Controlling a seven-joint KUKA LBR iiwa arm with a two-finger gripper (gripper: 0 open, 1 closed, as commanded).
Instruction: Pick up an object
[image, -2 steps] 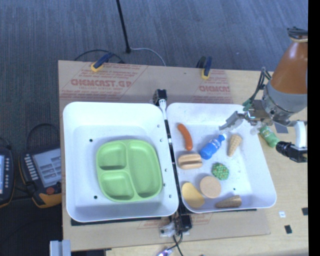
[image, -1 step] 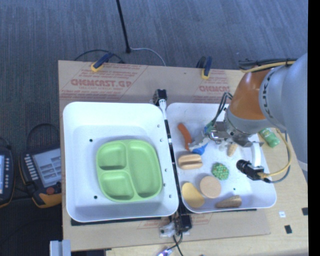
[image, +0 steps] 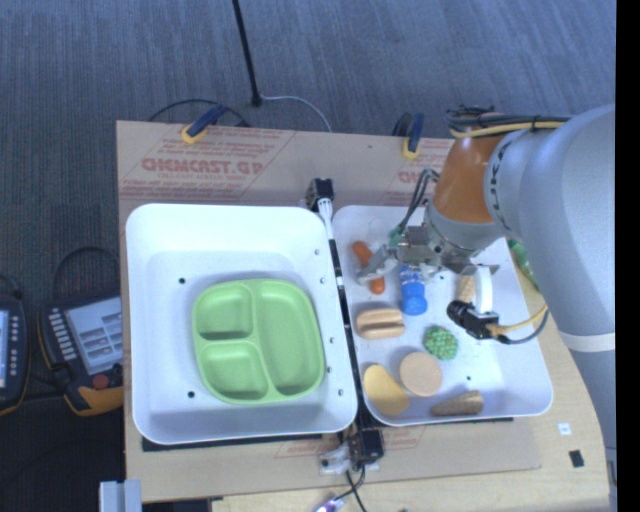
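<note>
The arm (image: 560, 200) comes in from the right, its grey bulk over the right bin's far corner and its orange band bent down toward the bin's upper middle. The left bin (image: 160, 250) holds a green divided plate (image: 258, 338). The right bin (image: 530, 385) holds the small things. The gripper (image: 415, 262) hangs low over that bin, right above a blue bottle (image: 412, 293); whether its fingers are apart or together cannot be told from here. Below the bottle lies a hot dog bun (image: 380, 322), then a tan disc (image: 421, 373), a yellow piece (image: 382, 388), and a brown piece (image: 458, 404) by the near wall. A green ball (image: 440, 342) sits right of the bun. Small orange bits (image: 362, 254) lie left of the gripper.
</note>
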